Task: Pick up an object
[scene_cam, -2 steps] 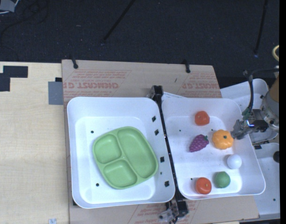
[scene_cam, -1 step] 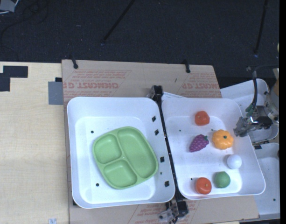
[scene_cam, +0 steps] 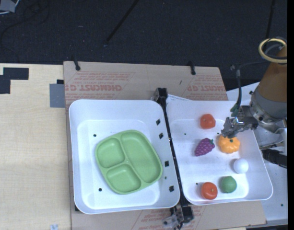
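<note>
The right bin (scene_cam: 262,186) holds several toy foods: a red tomato (scene_cam: 207,121), a purple bunch of grapes (scene_cam: 204,147), an orange fruit (scene_cam: 228,145), a white egg (scene_cam: 241,166), a green ball (scene_cam: 228,184) and a second red tomato (scene_cam: 209,190). My gripper (scene_cam: 231,129) reaches in from the right and hangs right over the top of the orange fruit, at or just above it. The metal of the gripper hides the fruit's upper edge.
The left bin (scene_cam: 84,123) holds a green divided plate (scene_cam: 128,162). A black divider (scene_cam: 168,147) runs between the two bins. The arm's grey body with its orange band (scene_cam: 274,87) stands over the right bin's far right corner.
</note>
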Tool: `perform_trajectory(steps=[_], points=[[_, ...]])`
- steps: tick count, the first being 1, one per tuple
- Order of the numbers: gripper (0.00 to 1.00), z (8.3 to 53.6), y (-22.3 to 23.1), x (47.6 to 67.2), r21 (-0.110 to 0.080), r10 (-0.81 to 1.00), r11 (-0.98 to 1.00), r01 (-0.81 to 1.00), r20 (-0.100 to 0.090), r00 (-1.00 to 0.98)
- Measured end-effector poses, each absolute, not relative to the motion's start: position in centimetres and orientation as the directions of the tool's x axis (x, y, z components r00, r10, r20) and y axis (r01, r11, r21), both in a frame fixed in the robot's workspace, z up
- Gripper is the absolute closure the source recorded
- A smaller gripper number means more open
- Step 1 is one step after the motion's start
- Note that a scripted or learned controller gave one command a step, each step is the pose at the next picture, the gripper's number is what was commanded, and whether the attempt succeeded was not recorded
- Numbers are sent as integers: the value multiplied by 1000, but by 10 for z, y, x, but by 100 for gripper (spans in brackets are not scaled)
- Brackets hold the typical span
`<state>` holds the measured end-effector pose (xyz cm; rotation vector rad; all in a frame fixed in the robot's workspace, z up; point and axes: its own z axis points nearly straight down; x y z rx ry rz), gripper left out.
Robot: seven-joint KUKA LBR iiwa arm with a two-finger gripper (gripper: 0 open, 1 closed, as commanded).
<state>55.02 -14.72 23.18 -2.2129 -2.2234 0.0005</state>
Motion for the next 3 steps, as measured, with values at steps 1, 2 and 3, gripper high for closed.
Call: perform_trajectory(steps=[1,2,3], points=[[100,223,-103,566,-4,1000,3,1000,2,-3],[100,212,-51,577,-5,1000,4,1000,3,-4],[100,204,3,589,-3,1000,4,1000,2,-4]])
